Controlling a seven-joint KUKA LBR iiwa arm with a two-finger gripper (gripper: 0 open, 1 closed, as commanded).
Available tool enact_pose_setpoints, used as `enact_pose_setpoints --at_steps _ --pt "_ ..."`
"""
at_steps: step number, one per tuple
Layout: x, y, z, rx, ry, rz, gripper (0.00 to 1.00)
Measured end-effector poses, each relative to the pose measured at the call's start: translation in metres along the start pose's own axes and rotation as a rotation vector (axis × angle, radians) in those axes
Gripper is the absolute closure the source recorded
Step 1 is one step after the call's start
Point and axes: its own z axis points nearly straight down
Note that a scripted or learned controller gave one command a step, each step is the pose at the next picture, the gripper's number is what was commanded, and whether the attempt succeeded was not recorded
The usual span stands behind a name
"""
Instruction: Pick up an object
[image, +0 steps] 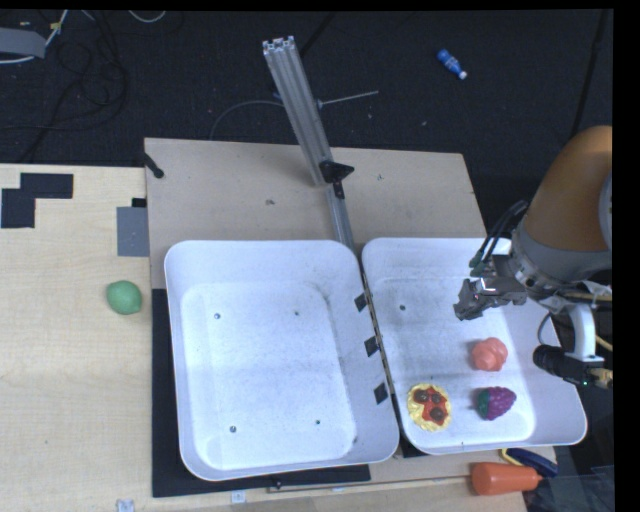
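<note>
Carrot (505, 478), outside bins, 6 o'clock of grapes (494, 402). Pizza (429, 407), tomato (488, 354): right bin (420, 270). My gripper (470, 306): 11 o'clock of tomato, grip state indiscernible. Risk: tomato likely rolls if my descent lands off-centre.

Even, dim light — soft shadows, slightly grainy.

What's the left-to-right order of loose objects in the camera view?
green ball → toy pizza → pink-red toy fruit, purple grapes and orange carrot, too overlapped in x to order.
</note>
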Motion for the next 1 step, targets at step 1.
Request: enact_pose_setpoints --at_steps 1 --pt "0.0506 0.0073 0.0070 0.005 0.001 -0.003 1.00"
